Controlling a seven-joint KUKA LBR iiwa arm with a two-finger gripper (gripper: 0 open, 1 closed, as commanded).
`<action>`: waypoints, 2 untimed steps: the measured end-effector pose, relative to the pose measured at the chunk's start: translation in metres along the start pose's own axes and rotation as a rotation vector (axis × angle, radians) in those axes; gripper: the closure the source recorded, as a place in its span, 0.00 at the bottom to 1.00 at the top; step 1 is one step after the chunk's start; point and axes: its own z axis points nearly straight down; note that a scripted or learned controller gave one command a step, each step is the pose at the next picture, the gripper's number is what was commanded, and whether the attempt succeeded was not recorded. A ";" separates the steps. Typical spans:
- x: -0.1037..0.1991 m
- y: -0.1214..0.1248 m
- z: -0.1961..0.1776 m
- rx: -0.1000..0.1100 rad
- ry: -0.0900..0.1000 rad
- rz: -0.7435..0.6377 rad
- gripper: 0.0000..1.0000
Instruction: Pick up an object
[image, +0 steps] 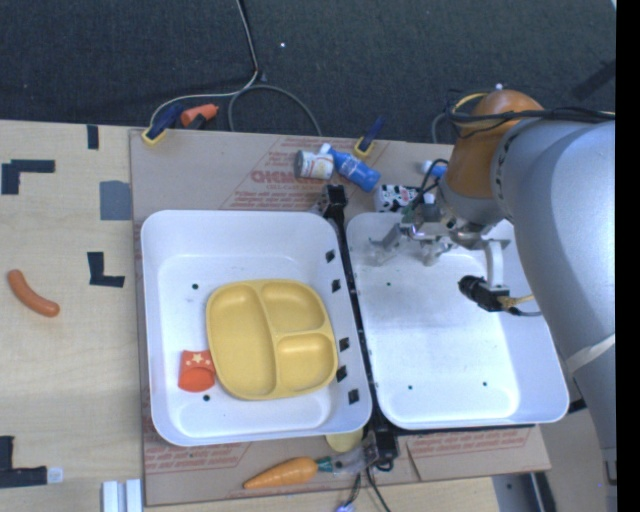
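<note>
Bright, even overhead light washes out the white bins (450, 400); shadows are soft and short. The picture is slightly soft, the far background dark.

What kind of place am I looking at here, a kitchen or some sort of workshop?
Most likely a robotics lab bench set up for grasping trials, not a kitchen. A grey robot arm reaches over two white bins, and the food is toys: a plastic carrot and sausage.

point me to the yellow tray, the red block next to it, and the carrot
yellow tray (270, 337): camera view, on its large left compartment.
red block (196, 370): camera view, middle of its top face.
carrot (280, 473): camera view, mid orange body, below the left bin.
</note>
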 end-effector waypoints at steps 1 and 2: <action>0.024 -0.040 -0.001 0.001 -0.001 0.001 0.00; 0.015 0.005 0.000 0.002 0.001 -0.001 0.00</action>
